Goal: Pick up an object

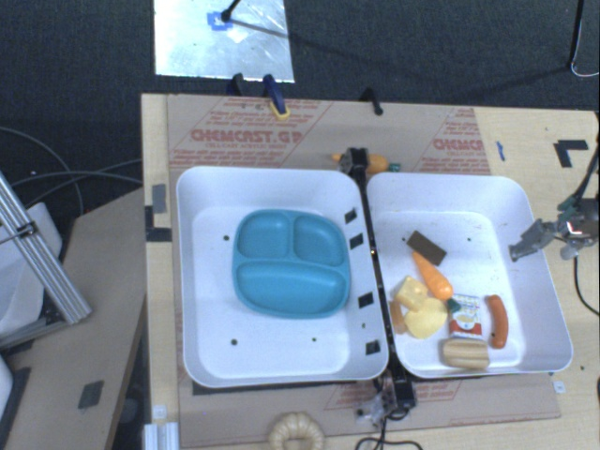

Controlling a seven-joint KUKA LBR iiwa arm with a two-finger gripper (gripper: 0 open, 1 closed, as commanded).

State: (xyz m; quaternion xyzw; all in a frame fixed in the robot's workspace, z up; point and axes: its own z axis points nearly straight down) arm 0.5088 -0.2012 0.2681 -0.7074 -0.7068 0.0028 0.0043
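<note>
The right bin (525,204) holds several toy foods. A dark brown block (427,247) lies above an orange carrot (433,275). Below them are two pale yellow pieces (419,307), a small red and white carton (466,315), a red sausage (497,320) and a tan bread roll (465,352). My gripper (544,249) hangs over the bin's right rim, well right of the food pile. It is open with nothing between its fingers.
The left bin (202,251) holds a blue divided plate (289,262). A black divider with clips (367,251) runs between the bins. A yellow object (376,164) sits at the divider's far end. A beige ring (298,431) lies on the bench's front edge.
</note>
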